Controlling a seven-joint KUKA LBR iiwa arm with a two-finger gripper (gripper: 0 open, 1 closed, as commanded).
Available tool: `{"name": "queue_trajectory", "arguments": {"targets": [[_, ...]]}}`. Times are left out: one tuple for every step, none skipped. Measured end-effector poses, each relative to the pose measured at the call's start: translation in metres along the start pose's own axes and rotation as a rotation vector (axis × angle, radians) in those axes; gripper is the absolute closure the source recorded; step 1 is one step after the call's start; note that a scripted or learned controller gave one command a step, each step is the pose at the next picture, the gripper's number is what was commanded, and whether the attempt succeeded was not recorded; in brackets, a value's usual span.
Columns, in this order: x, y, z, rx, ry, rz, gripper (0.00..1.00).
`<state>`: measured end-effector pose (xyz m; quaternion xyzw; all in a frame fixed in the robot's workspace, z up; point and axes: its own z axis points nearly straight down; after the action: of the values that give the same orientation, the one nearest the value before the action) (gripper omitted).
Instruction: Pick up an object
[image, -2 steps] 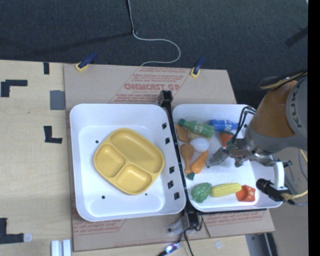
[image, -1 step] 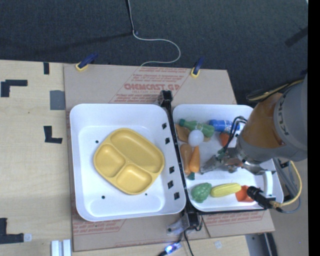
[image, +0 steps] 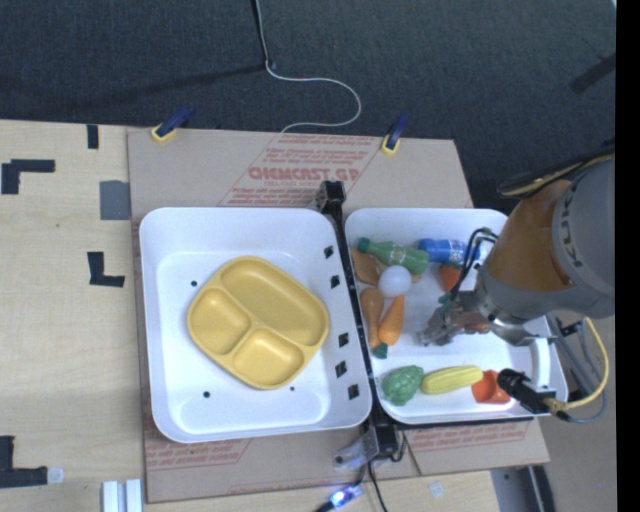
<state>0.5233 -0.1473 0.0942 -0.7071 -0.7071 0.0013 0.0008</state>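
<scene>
One gripper (image: 440, 330) hangs low in the right bin (image: 520, 415), its grip impossible to judge; corn (image: 452, 379) lies at its six o'clock.

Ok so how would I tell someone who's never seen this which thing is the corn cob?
Look in the right-hand white bin, the one the grey arm reaches into. Along its near edge three toys lie in a row: a green leafy vegetable, then the corn cob, then a red piece. The corn is the middle one, long, yellow and bumpy.
</scene>
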Motion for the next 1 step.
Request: {"name": "queue_trajectory", "arguments": {"targets": [[0.0048,0.0003,-0.0415,-0.003,0.001,-0.002,1.00]]}}
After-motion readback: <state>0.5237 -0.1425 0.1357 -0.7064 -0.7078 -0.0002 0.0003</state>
